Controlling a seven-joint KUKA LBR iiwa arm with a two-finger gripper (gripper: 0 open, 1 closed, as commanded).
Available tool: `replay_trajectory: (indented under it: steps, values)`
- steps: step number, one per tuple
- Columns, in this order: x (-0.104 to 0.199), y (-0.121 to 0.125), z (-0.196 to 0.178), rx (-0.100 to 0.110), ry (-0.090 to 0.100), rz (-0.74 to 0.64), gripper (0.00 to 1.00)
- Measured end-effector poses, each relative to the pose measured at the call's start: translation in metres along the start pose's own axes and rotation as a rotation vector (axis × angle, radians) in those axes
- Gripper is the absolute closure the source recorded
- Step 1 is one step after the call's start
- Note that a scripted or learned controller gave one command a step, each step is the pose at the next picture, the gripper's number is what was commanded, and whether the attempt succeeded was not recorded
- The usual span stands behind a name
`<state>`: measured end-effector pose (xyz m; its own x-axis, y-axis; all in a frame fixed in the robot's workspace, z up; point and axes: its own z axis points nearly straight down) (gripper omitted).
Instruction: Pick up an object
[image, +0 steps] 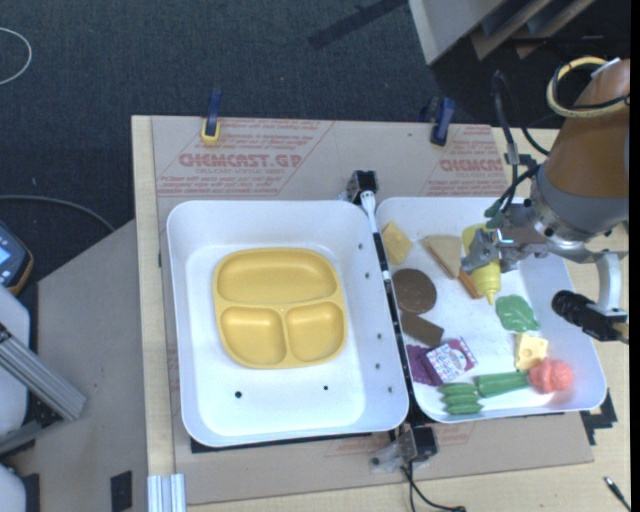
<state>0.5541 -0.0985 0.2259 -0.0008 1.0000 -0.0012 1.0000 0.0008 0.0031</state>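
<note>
Board lettering: "CHEMCAST GP".

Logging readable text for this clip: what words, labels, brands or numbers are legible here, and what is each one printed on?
"CHEMCAST GP" in red, repeated on the brown protective sheet under both bins; clearest at upper left, partly cut off at upper right.
Smaller red lines around that brand name: too small to read.
Purple packet in the right bin: has printing, too blurred to read.
Nothing else legible.
</note>
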Motion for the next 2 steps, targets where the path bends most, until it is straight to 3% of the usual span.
replay_trajectory:
  steps: [1,2]
  values:
    - [0.013,0.008,-0.003,-0.001,0.0,-0.001,1.0]
    - [0.013,-0.005,0.011,0.007,0.002,0.001,1.0]
